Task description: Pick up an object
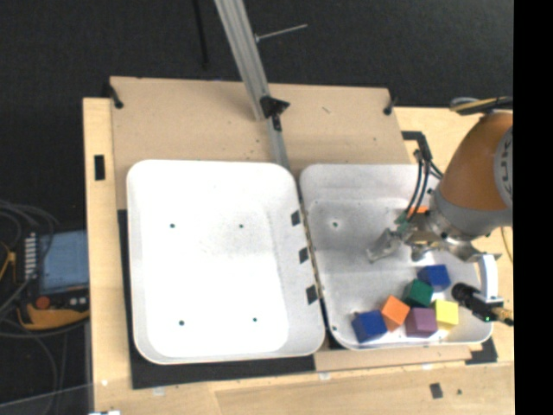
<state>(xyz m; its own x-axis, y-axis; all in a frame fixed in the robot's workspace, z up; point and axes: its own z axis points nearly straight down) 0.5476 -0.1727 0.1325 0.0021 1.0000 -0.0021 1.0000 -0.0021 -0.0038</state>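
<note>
- Lying in the right bin's (346,188) near right corner are the blocks: blue (369,326), orange (396,310), purple (422,321), yellow (447,312), green (420,293), and a second blue (435,276).
- Pincer (385,247) hangs above bare bin floor, left of the blocks, grasping nothing; whether it is released or clenched I cannot tell.
- Left bin (216,258) sits beside it on the table (251,119).

Legible markings: none.
No text, label, brand, number or sign can be read anywhere on the bench (363,387), the two white bins (216,258) (363,197), the coloured blocks (406,314) or the arm (479,175). The small box with a blue face (62,262) off the bench's left edge is too blurred to make out any characters. The dark specks on the bin floors are plain dots, not writing.
</note>
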